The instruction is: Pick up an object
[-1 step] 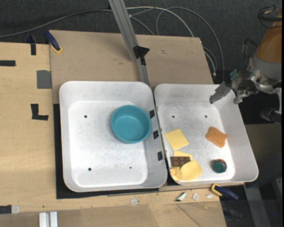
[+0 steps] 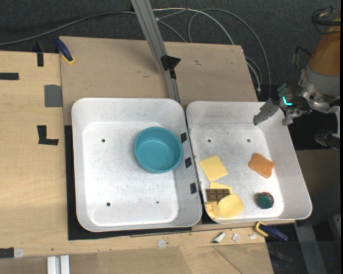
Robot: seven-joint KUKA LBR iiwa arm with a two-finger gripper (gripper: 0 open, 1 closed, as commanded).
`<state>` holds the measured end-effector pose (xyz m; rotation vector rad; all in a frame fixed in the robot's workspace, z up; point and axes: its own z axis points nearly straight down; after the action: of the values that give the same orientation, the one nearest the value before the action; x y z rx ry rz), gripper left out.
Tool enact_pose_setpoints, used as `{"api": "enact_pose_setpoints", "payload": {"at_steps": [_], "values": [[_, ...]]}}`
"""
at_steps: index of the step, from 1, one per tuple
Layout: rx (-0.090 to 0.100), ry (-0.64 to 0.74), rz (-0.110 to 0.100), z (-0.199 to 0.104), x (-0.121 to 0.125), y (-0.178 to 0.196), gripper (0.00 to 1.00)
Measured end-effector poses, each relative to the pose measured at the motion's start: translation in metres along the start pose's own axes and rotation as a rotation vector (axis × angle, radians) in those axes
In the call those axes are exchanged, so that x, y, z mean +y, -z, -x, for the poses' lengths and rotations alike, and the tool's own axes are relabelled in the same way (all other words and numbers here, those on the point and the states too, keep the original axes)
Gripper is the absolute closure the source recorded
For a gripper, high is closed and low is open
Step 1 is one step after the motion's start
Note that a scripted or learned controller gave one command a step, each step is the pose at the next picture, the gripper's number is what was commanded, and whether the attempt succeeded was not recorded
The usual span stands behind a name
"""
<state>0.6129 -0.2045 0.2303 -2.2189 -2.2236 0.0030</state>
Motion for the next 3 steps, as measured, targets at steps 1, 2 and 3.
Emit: {"api": "enact_pose_setpoints", "payload": {"at_steps": [1, 2, 3], "values": [[0.001, 0.000, -0.004, -0.001, -0.006, -0.045, 0.00], [0.001, -0.001, -0.004, -0.001, -0.012, -0.090, 0.00], [0.000, 0.000, -0.001, -0.002, -0.012, -0.143, 0.00]]}}
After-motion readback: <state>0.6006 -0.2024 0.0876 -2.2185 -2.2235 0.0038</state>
